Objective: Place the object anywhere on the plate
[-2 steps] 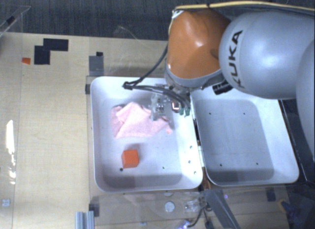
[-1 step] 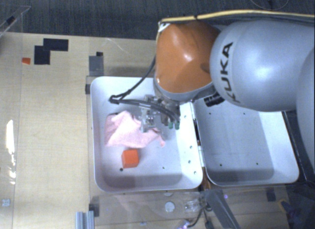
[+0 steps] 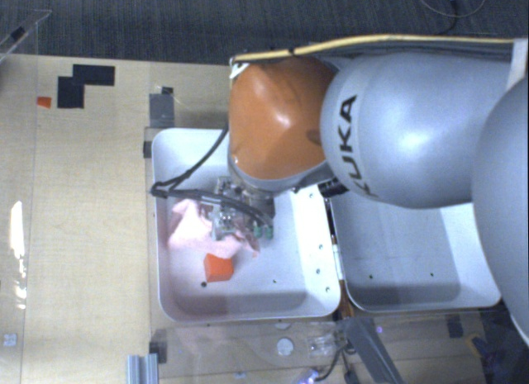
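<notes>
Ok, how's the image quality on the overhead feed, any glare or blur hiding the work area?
Camera view: bright highlights sit on the orange band and grey arm casing; a window-like reflection streaks the bench at left. The left bin is evenly lit, its pink plate pale and soft-edged. The arm blocks much of the bin, and the gripper looks cluttered and slightly blurred above the orange object.

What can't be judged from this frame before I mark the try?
- Gripper: the grey arm's orange band overhangs it, so open or shut is unclear.
- Pale pink plate-like shape: half covered by the gripper; outline blurred.
- Small orange block: shape too blurred to name.
- Right white bin: mostly hidden by the arm.
</notes>
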You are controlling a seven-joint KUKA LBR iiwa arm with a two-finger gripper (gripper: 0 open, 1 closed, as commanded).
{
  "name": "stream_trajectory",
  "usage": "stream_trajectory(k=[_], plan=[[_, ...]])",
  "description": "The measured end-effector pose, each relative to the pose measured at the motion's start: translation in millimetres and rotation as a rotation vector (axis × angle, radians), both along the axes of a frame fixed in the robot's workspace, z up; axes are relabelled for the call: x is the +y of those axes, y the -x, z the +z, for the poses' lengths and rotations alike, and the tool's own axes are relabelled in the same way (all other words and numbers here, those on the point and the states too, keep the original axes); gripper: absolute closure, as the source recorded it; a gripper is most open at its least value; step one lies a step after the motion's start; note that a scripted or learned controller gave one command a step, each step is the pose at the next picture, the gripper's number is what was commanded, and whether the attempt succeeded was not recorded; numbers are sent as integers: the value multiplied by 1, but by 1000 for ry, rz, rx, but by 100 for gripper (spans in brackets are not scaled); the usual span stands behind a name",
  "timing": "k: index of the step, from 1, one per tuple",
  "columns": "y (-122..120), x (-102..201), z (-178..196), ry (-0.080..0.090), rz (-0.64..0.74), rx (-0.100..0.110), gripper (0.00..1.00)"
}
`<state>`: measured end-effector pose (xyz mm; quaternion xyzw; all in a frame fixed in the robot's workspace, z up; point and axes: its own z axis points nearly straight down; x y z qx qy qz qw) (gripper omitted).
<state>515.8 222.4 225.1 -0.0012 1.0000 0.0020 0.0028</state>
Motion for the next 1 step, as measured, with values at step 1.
stream_trajectory(k=[1], plan=[[0,0,0,0,0,-1,0]])
